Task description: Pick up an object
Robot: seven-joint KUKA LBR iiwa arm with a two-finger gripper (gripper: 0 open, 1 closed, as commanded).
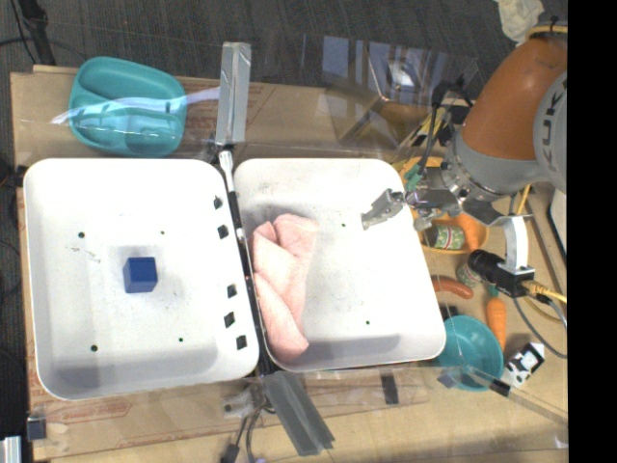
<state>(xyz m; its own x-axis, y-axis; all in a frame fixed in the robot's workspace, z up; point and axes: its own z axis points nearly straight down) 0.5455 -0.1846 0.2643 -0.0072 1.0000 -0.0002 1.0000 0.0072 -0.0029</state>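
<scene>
A pink folded cloth [282, 280] lies along the left side of the right bin [386, 331]. A small blue cube [141, 274] sits near the middle of the left bin [58, 220]. My gripper [383, 208] hangs over the upper right part of the right bin, to the right of the cloth and apart from it. It points left from the grey arm with the orange band [516, 85]. Nothing shows between its tips.
A teal scoop-like container [127, 106] lies behind the left bin. Right of the right bin lie a teal bowl [471, 347], orange carrot-like toys [496, 318], a can [445, 234] and cables. A grey divider bar [231, 95] stands between the bins at the back.
</scene>
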